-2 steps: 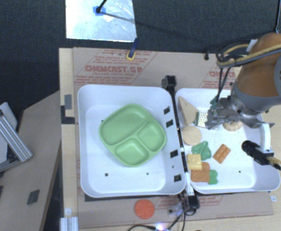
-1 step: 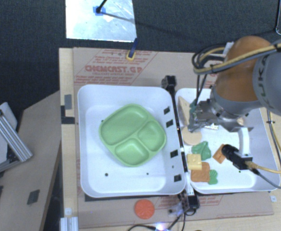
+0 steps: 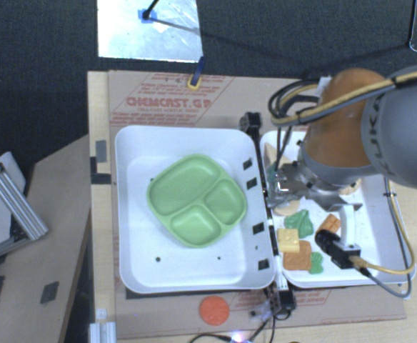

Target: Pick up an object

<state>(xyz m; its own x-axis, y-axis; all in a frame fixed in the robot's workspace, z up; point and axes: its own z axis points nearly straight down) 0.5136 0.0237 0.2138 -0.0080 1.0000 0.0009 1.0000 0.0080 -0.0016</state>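
Several toy food pieces lie in the right bin (image 3: pixel 388 266): a green leafy piece (image 3: pixel 299 222), a yellow block (image 3: pixel 288 241), an orange block (image 3: pixel 297 257), a small green piece (image 3: pixel 315 263), an orange piece (image 3: pixel 329 224) and a tan slice (image 3: pixel 287 207). My grey arm with its orange band (image 3: pixel 340 120) hangs over the back half of this bin. The gripper (image 3: pixel 293 188) is low at the bin's left side, just above the tan slice, and mostly hidden under the wrist. A black fitting with a yellow cable (image 3: pixel 337 252) sits beside the food.
A green divided plate (image 3: pixel 198 200) lies in the left bin (image 3: pixel 133 191). Black clips (image 3: pixel 255 184) line the wall between the bins. An orange disc (image 3: pixel 213 309) rests on the cardboard in front. A foil sheet (image 3: pixel 149 20) lies behind.
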